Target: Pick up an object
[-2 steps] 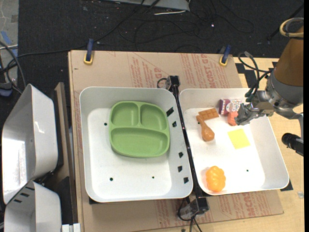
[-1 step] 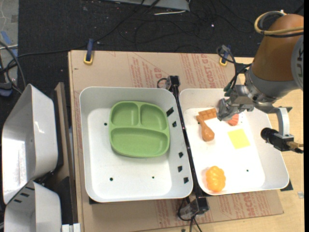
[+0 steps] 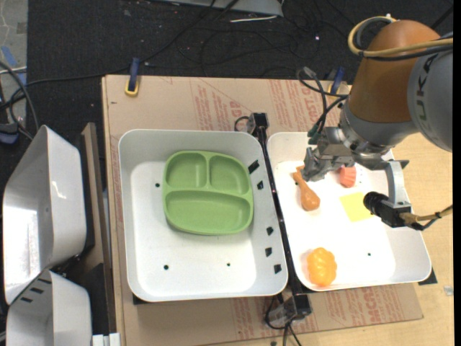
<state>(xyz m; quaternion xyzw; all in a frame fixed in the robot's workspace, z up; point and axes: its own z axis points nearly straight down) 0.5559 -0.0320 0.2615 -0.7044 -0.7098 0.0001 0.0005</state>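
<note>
Your gripper (image 3: 317,166) hangs low over the right bin (image 3: 374,265), its tip just above the orange carrot-shaped toy (image 3: 307,192); you cannot tell how it is set or whether it grips anything. Around that carrot toy lie a pink piece (image 3: 348,176) beyond, a yellow square (image 3: 354,207) beside, and an orange lump (image 3: 322,265) nearer you. Left of it, the left bin (image 3: 144,265) holds a green divided plate (image 3: 209,193), both bins on a cardboard-covered bench (image 3: 180,99).
</note>
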